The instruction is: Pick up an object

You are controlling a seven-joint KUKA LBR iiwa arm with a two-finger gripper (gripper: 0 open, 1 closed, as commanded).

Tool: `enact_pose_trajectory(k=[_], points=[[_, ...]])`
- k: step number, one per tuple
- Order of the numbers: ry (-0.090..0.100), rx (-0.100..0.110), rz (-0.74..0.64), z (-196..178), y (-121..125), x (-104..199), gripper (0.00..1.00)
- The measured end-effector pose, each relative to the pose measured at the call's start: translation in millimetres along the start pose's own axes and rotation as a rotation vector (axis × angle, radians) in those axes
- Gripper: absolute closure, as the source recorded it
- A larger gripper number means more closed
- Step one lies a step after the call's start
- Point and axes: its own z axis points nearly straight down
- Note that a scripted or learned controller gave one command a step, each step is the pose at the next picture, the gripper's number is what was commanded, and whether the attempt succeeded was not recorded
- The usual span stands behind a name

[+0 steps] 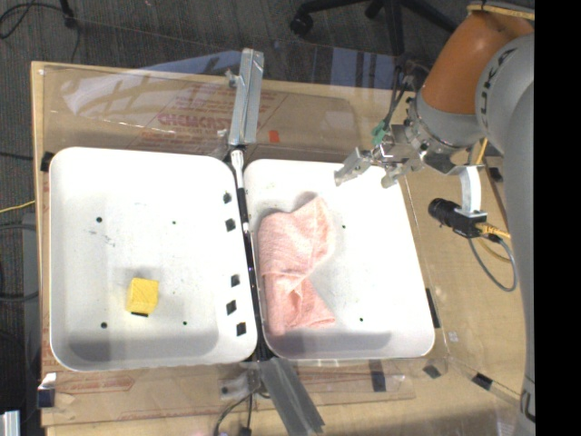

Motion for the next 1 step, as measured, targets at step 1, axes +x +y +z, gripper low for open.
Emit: enact_pose_trajectory(k=[1], points=[[0.0,-0.004,-0.154,147.4,30.1,12.0,0.0]])
